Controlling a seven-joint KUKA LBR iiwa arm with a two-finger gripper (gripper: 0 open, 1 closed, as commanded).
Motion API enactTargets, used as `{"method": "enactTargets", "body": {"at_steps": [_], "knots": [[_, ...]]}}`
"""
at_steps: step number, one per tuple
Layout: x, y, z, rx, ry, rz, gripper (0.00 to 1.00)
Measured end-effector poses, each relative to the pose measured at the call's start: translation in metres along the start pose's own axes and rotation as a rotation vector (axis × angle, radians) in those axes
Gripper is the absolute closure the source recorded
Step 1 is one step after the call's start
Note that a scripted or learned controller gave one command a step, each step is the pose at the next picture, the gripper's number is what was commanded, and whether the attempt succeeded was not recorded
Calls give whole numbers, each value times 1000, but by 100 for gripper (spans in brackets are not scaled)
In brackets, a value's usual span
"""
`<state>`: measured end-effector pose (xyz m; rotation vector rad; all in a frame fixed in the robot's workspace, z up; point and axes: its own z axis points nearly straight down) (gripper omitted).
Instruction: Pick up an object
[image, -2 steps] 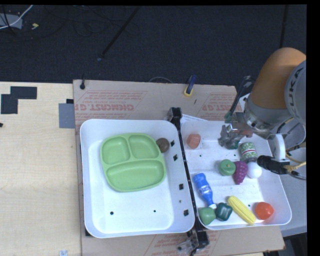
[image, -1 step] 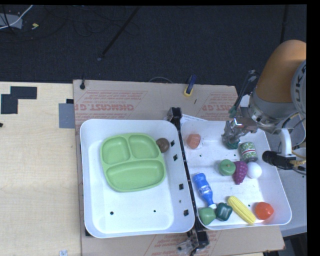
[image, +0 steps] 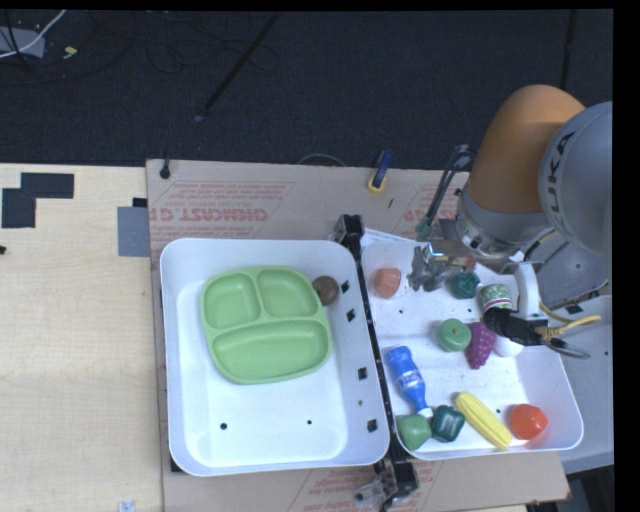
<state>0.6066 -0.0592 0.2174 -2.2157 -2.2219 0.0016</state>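
End effector (image: 430, 268) sat low over the top-left part of the right bin (image: 570, 400), arm coming in from the right. Couldn't tell if it was released or clenched; nothing visibly in it.

Nearest candidates: pink-orange round object (image: 387, 281) just left of the end effector, near the bin's left wall, and a dark teal object (image: 463, 285) just to its right, partly tucked under the wrist. My guess is the pink one was the target: in the open, apart from its neighbours.

Handling, judged from looks: small toy-food piece, likely light hollow plastic, stiff, smooth, so it could squirt out of a pinch. Best taken across its widest part, centred. The wall beside it leaves little room for a finger on that side.

Other things in the same bin: green apple-like piece (image: 454, 334) touching purple grapes (image: 481, 343), blue bottle (image: 406, 374), yellow corn (image: 483, 419), red-orange ball (image: 527, 421), all well apart from the end effector.

Left bin (image: 200, 430) held a green divided tray (image: 266, 325) with a brown ball (image: 326, 290) touching its upper-right edge.
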Motion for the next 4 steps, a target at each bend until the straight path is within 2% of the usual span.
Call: {"method": "enactTargets", "body": {"at_steps": [1,4], "knots": [[29,4,-16,-3,-1,0,100],[33,3,1,0,-2,3,100]]}}
